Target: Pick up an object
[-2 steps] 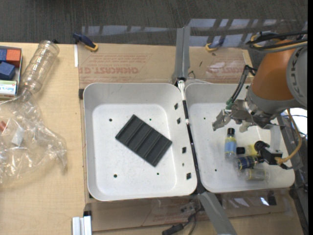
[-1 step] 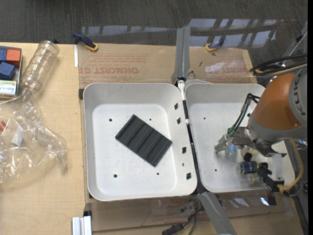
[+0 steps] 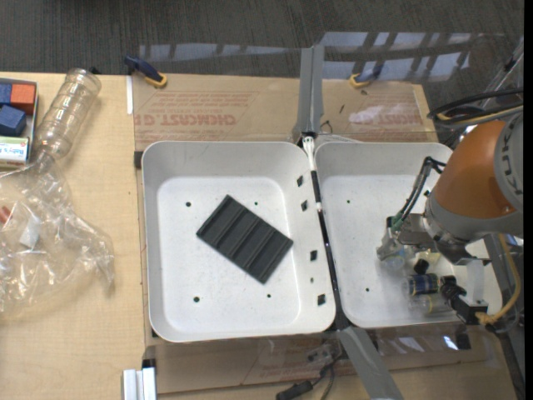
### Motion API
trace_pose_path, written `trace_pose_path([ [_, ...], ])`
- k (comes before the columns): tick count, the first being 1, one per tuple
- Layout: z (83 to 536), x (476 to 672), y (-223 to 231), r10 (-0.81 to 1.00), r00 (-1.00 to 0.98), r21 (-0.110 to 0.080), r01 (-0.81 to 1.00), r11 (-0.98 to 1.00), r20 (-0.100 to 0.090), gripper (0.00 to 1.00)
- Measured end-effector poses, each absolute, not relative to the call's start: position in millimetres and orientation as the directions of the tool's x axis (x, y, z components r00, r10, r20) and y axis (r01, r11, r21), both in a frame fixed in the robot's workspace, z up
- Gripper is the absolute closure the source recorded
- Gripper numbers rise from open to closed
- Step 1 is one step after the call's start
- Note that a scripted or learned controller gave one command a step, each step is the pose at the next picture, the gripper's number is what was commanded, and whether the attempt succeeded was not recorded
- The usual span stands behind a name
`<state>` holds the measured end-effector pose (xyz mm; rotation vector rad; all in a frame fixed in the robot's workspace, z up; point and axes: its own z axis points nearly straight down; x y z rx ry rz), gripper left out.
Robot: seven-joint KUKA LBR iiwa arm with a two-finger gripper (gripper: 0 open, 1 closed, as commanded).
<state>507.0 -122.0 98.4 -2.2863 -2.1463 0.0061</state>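
Right bin [image 3: 366,223] – the gripper [image 3: 391,248] sits low over its right part, with wiring and small fittings hanging off the wrist. The orange band [image 3: 470,173] on the arm is above it, toward the right edge. The gripper's opening is hidden in this clutter, so I can't tell whether it's wide or narrow, and nothing can be made out between its tips.

Left bin [image 3: 166,248]: a dark ribbed panel [image 3: 244,238] lies flat near the middle, turned at an angle to the walls, well apart from the gripper.

Bench left of the bins – crumpled clear plastic wrap [image 3: 46,232] toward the front, a clear plastic bottle [image 3: 62,115] lying on its side behind it, and a box with blue and orange blocks [image 3: 17,111] at the far left edge.

Behind the bins is a flat sheet of printed cardboard [image 3: 216,111].
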Motion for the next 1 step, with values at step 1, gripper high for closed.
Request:
trace_pose_path([
  [1, 263.2, 512.8, -64.5, 0.980, 0.197, -0.001, 0.980, -0.197, -0.002, 1.00],
])
